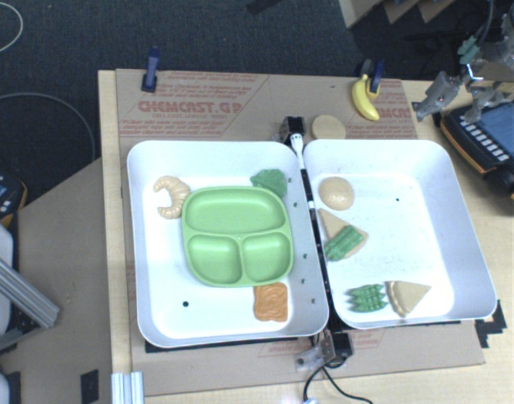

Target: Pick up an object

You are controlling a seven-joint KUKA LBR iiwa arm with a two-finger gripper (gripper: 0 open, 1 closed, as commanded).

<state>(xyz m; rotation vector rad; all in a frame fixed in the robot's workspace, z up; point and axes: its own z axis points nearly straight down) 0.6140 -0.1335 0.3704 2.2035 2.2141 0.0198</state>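
Across the two white bins lie the loose toy foods, none of them lifted. Toward the near left of the right bin [458, 217] sit a round beige bun [336, 193], a pale wedge [326, 220] just below it, and a green pea pod [345, 242] touching that wedge. Along the same bin's front edge, a bunch of green beans [366, 297] lies against a tan triangular slice [410, 294].

Most of the left bin [147, 251] is taken up by a green divided tray [237, 234]. Around it lie a croissant [171, 196] at its upper left, a dark green leafy piece [271, 181] at its upper right corner, and an orange waffle [272, 301] just below its front edge.

Behind the bins, on the cardboard sheet [198, 103], are a banana [365, 99], a beige disc [328, 127] and a blue clamp [151, 68].

The gripper [437, 98] sits at the upper right, off the bins and well apart from every piece (whether it is spread or closed, I cannot tell).
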